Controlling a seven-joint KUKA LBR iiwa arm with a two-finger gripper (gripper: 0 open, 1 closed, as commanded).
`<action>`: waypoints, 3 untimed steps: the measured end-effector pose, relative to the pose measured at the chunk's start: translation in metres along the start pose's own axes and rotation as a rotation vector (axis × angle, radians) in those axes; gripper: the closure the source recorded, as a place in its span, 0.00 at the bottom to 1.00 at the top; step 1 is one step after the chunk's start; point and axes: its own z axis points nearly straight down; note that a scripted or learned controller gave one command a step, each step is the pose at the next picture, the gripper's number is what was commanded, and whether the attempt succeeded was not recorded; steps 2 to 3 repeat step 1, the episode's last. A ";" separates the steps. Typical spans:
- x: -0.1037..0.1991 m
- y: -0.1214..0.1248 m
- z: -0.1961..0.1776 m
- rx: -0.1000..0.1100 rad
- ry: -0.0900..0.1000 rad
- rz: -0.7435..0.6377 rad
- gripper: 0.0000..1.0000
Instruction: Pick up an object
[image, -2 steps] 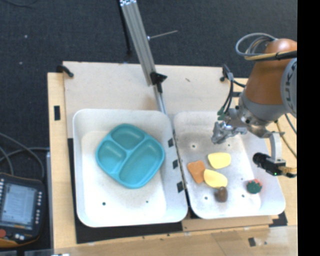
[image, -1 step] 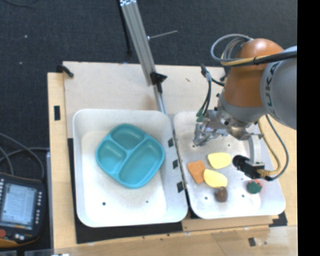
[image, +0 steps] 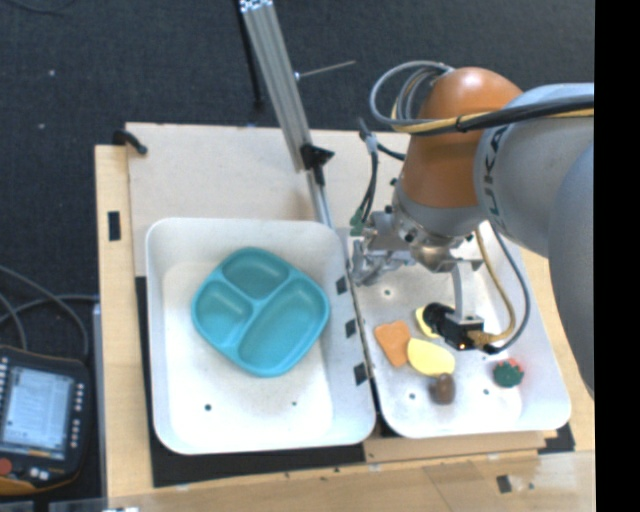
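My gripper (image: 372, 262) hangs over the far left corner of the right bin (image: 545, 405), close to the wall shared with the left bin. Nothing is visible in it. In the right bin's near half lie an orange wedge (image: 394, 342), a yellow rounded piece (image: 430, 356), a small brown lump (image: 441, 389) and a small green thing (image: 508, 374). All of these sit nearer the camera than the gripper and apart from it. The wrist and orange band hide part of the bin's far side.
A teal divided plate (image: 262, 310) lies in the middle of the left bin (image: 180, 420). A slanted metal rail (image: 285, 95) rises behind the bins, ending near the gripper. A screen device (image: 35, 410) stands off the bench at the left.
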 end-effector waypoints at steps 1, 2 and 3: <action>0.056 -0.007 0.011 0.003 0.000 0.002 1.00; 0.056 -0.007 0.011 0.003 0.000 0.002 1.00; 0.056 -0.007 0.011 0.003 0.000 0.002 1.00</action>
